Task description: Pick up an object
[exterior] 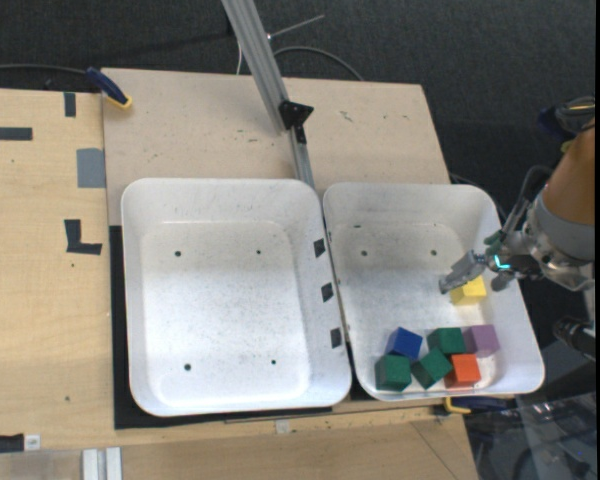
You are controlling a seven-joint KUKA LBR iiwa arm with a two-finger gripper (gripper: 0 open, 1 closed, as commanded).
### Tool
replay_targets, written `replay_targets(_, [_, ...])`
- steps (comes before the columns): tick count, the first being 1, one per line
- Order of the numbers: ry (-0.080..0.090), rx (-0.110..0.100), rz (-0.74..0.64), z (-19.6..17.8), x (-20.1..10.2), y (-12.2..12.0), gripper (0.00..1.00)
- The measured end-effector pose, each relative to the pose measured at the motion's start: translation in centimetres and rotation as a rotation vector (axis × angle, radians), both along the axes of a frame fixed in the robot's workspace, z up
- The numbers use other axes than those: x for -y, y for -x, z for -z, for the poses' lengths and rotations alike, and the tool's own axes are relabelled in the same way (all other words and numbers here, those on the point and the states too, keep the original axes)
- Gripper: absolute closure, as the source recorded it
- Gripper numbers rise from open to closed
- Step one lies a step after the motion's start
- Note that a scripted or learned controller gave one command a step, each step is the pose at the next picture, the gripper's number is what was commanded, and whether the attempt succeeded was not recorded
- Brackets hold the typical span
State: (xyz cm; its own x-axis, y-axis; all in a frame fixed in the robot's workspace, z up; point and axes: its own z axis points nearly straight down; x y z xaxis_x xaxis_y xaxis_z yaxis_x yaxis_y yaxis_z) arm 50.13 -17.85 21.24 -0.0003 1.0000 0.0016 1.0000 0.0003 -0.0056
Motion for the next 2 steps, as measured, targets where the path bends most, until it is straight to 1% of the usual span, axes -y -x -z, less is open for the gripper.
replay_targets(1, [0.001,0.004,-0.001,-0.2,0.0,-0.1,0.00])
replay_targets(2, [-0.001,-0.002,-0.001,5.9,-0.9,0.0,0.00])
